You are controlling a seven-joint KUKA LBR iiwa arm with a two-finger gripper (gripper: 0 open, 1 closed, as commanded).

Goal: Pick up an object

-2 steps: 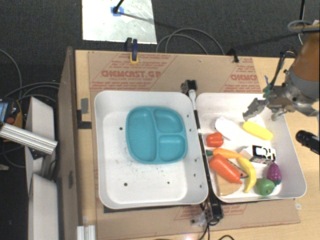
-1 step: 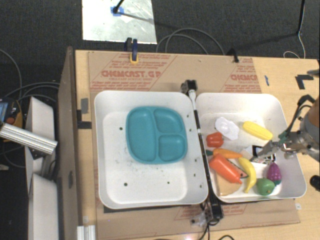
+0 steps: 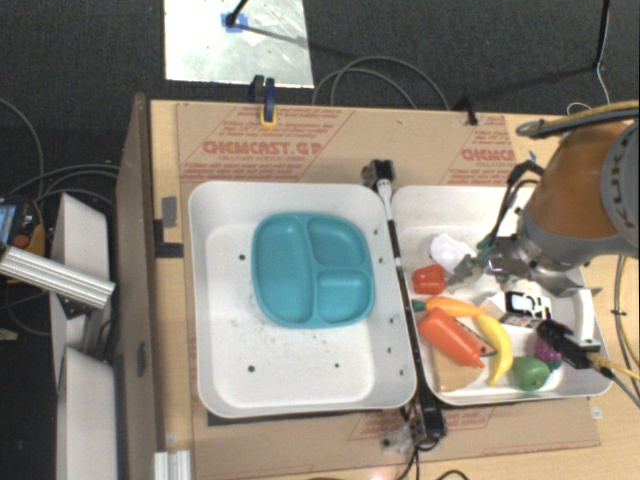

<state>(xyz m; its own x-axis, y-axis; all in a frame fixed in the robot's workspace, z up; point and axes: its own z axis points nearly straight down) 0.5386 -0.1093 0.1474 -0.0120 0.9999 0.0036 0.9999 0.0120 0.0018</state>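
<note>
Where the gripper (image 3: 497, 265) hangs low inside the right-hand bin (image 3: 440, 211), the nearest things are a white lump (image 3: 449, 249) just to its left and a small red vegetable (image 3: 428, 279) just below that, both near the bin's left wall. Whether the gripper is open or closed cannot be told from this slant. Toward the front of the same bin lies a heap of toy food: an orange carrot (image 3: 452, 338) lying slantwise, a yellow banana (image 3: 497, 346) touching it on the right, a green fruit (image 3: 531, 373) at the banana's lower end, and a purple piece (image 3: 546, 349) just above the green fruit. A thinner orange strip (image 3: 455, 308) lies across the top of the carrot, between it and the red vegetable. The grey arm (image 3: 585, 198) with its orange band reaches in from the right. The left-hand bin (image 3: 225, 368), touching the right one along a shared edge, holds a teal divided plate (image 3: 312, 270) lying flat near its middle. Both bins rest on a table (image 3: 300, 140) covered with brown cardboard printed in red letters. A blue and yellow clamp (image 3: 265, 100) grips the table's far edge, and beyond it a silvery sheet (image 3: 238, 30) lies on the dark floor (image 3: 80, 28).
</note>
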